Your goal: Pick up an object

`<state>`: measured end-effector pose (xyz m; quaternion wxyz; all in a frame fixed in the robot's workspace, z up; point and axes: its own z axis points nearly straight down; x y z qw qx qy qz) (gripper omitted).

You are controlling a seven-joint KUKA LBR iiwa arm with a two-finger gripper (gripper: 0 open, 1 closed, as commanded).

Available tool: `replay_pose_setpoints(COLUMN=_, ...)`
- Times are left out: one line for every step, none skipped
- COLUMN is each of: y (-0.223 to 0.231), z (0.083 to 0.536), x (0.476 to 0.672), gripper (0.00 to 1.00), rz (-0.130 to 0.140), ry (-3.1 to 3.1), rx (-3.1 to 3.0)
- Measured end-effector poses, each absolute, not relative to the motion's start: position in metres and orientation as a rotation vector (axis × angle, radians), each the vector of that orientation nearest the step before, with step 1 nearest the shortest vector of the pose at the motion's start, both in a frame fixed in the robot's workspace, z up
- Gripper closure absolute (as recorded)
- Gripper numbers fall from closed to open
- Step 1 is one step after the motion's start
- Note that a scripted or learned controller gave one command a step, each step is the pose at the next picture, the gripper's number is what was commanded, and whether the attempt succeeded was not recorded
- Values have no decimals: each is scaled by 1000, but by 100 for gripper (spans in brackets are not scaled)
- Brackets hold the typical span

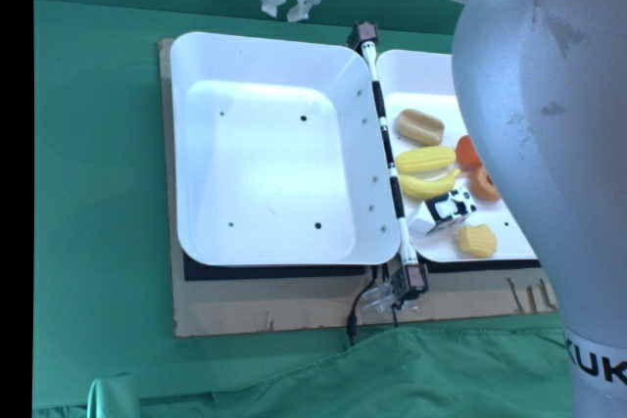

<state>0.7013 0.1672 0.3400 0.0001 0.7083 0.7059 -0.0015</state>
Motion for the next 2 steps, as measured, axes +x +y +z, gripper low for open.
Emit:
replay_pose_setpoints(y=168, z=442, x=701, gripper=100, rz=18, ry=2216, rx=2217)
replay_pose_setpoints(y=168, z=435, x=701, gripper=0, rz=2, ry=2218, rx=2223)
